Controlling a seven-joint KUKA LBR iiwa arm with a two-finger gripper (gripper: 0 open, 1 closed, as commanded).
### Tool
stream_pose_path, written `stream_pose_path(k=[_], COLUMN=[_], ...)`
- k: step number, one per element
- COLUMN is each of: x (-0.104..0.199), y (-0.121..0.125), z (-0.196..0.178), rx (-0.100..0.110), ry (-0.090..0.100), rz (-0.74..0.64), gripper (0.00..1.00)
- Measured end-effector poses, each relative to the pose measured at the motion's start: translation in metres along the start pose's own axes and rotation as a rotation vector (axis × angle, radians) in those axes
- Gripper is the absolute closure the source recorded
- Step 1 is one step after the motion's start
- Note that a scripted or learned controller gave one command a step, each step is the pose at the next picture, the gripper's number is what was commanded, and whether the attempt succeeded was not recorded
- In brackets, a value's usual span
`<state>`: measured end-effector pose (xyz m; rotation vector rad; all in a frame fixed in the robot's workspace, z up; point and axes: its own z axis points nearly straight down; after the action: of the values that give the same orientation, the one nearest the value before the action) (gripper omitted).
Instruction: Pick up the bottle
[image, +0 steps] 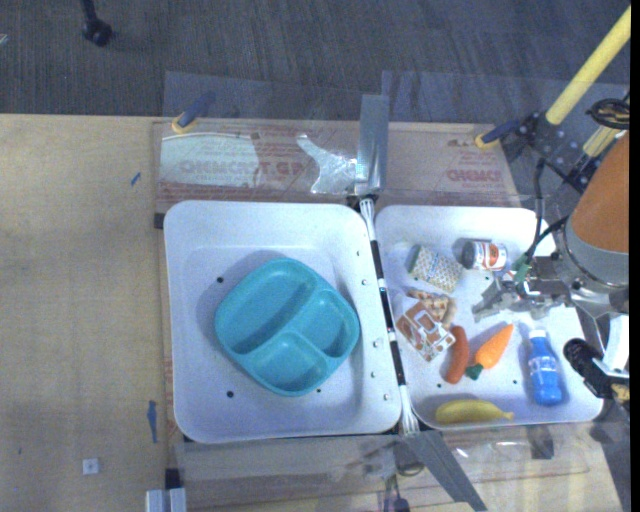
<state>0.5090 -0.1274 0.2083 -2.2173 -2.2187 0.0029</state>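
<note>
The bottle (545, 372) is blue with a white cap and lies in the right bin (520, 222) near its front right corner. My gripper (500, 296) hangs over the middle of that bin, up and to the left of the bottle and just above the carrot (491, 348). Its fingers look open, with nothing between them. The gripper and the bottle are apart.
The right bin also holds a can (481, 254), a patterned box (435, 268), a snack packet (424, 324), a sausage (457, 355) and a banana (473, 410). A teal divided plate (287, 326) lies in the left bin (190, 300). The arm's cables run along the right side.
</note>
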Motion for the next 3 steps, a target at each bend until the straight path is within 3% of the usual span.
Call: stream_pose_path(k=[1,2,3], x=[-0.087,-0.078,-0.082], y=[-0.002,0.012,0.012], z=[-0.007,0.111,0.103], rx=[-0.005,-0.007,-0.008], ry=[-0.003,0.006,0.0], rz=[0.091,0.071,0.076], gripper=[0.0,0.0,1.0])
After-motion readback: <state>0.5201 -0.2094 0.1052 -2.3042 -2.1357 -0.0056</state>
